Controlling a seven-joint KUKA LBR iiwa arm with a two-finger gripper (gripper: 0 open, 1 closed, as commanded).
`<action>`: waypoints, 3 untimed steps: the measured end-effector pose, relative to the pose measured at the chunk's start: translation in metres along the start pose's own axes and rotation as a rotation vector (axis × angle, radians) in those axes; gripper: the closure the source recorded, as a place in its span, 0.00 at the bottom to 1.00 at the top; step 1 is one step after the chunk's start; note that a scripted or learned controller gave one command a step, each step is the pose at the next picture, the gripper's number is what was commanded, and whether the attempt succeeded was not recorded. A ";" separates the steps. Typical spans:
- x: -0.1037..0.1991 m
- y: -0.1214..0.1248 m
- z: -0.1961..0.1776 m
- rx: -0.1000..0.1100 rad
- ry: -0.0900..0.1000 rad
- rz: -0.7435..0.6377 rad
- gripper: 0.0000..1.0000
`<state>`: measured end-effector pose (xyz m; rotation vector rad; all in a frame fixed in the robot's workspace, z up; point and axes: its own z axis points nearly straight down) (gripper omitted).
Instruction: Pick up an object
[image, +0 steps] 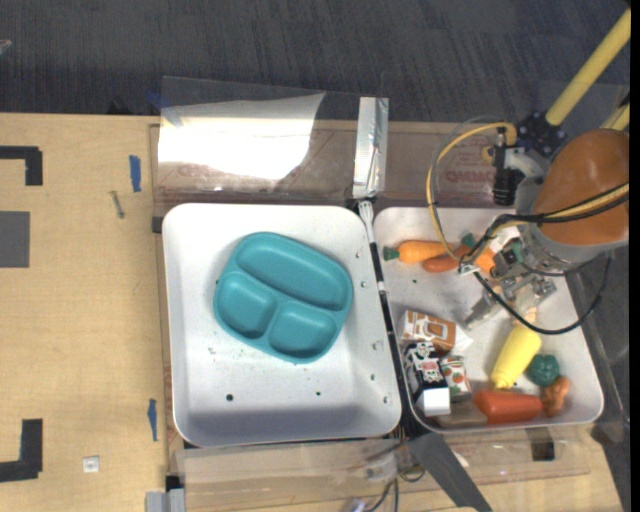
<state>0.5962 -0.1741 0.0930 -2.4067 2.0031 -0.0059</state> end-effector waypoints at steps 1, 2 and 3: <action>0.009 -0.023 0.001 0.004 -0.010 0.023 0.00; -0.018 -0.041 0.006 0.001 0.001 0.060 0.00; -0.019 -0.044 -0.005 0.009 -0.004 0.064 1.00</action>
